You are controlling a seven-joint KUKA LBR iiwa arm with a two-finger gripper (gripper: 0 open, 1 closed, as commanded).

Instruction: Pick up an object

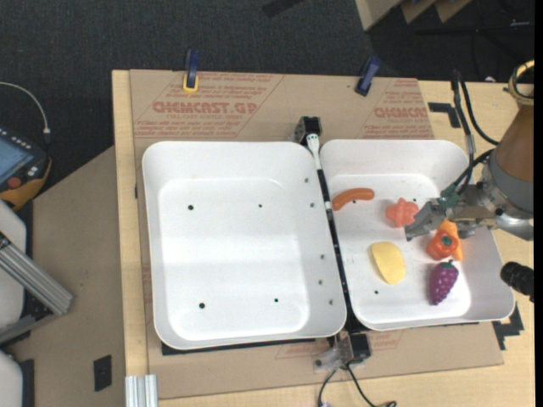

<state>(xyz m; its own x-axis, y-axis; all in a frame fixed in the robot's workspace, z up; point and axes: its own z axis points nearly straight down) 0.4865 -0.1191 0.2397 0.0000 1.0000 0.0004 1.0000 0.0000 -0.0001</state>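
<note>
The right bin (424, 161) holds several toy foods. An orange sausage (352, 197) lies near its left wall. A salmon-pink piece (400, 212) sits in the middle, with a yellow piece (389, 262) in front of it. An orange pepper (445, 243) and a purple bunch of grapes (442, 281) lie towards the right. My gripper (424, 219) hangs low over the bin between the pink piece and the pepper, just right of the pink piece and partly covering the pepper's top. Nothing is visibly lifted.
The left bin (170, 227) lies beside the right one, with a black divider strip (327, 219) between them. Both rest on a brown board (254, 100) held by blue clamps (192, 71). Cables (465, 117) run along the arm at the right.
</note>
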